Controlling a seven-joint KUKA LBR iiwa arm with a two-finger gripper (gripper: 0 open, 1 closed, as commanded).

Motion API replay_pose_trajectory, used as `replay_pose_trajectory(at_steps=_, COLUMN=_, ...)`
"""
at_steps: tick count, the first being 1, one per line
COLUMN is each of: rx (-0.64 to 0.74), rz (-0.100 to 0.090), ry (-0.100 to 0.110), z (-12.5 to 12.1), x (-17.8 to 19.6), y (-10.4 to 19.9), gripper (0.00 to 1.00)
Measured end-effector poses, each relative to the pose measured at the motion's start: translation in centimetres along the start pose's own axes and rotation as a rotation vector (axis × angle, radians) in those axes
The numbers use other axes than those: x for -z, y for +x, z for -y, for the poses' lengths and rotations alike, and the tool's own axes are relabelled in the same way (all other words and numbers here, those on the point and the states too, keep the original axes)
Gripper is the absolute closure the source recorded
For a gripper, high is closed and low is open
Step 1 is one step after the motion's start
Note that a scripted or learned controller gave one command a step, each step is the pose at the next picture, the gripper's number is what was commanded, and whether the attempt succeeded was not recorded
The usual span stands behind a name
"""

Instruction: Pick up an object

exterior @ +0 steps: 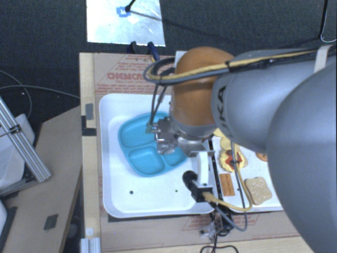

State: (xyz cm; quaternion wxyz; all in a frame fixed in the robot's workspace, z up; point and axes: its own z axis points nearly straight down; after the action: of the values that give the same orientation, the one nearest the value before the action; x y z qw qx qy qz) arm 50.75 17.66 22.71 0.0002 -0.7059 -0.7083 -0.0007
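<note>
The big grey arm (274,88) comes in from 3 o'clock & covers a lot of the bench. Its orange band (197,86) sits near the middle of the view. Under it the gripper (167,141) hangs low over the left bin (113,157). It is right on top of the blue tray (138,141), at the tray's 3 o'clock side.

The blue tray lies flat in the left bin w/ little sections in it. It looks like the thing to grab.

I can't tell if the gripper is spread wide or pressed together, bc the wrist hides the tips. I can't tell if it touches the tray or not.

In the right bin (274,207), at 4 o'clock from the gripper, lie some small things: a tan toast piece (258,190), an orange block (227,184) & a red & yellow bit (231,159). All are well apart from the tray.

How far along? I think not done yet. The tray looks flat on the bin floor, so nothing is lifted. Left to do: get a good grip, then lift up
</note>
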Motion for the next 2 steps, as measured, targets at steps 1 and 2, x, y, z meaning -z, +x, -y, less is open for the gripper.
replay_pose_trajectory(at_steps=1, rx=-0.007, rz=0.001, ry=-0.006, z=1.0, x=6.0, y=-5.2, gripper=1.00)
replay_pose_trajectory(at_steps=2, rx=0.006, rz=0.001, ry=0.008, z=0.4, x=-10.1, y=3.1, gripper=1.00)
